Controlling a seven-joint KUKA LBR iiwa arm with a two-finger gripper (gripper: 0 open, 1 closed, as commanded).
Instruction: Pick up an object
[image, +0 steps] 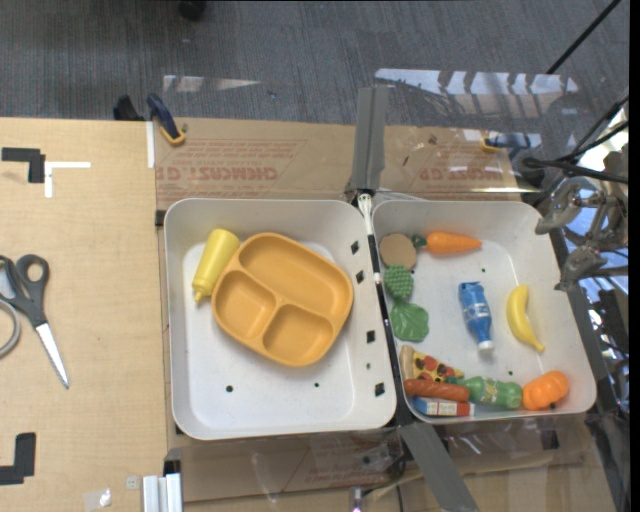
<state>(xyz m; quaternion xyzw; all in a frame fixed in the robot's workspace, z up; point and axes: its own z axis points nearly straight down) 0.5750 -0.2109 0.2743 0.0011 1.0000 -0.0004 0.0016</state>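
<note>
Okay, I'm looking at the right bin (470, 205), and nothing's been lifted: every piece lies on its floor. Carrot (452, 242) at the far end, a brown disc (397, 250) just left of it. Two green pieces (409, 322) run down the left wall. Blue bottle (476, 312) in the middle, banana (521, 317) just to its right, apart from it. Along the near wall I've got a pizza slice (428, 368), a red stick (437, 391), a green vegetable (495, 392) and an orange fruit (545, 390), packed close together.

Tool (585, 235) sits at the bin's far right rim, clear of all the pieces, and it's a tangle of metal from here; I can't tell whether it's wide or narrow.

Left bin (270, 400) holds an orange divided plate (283, 298) with a yellow bottle (214, 262) leaning against its left edge.

Further left on the desk (80, 250), scissors (35, 310) lie well apart from both bins
</note>
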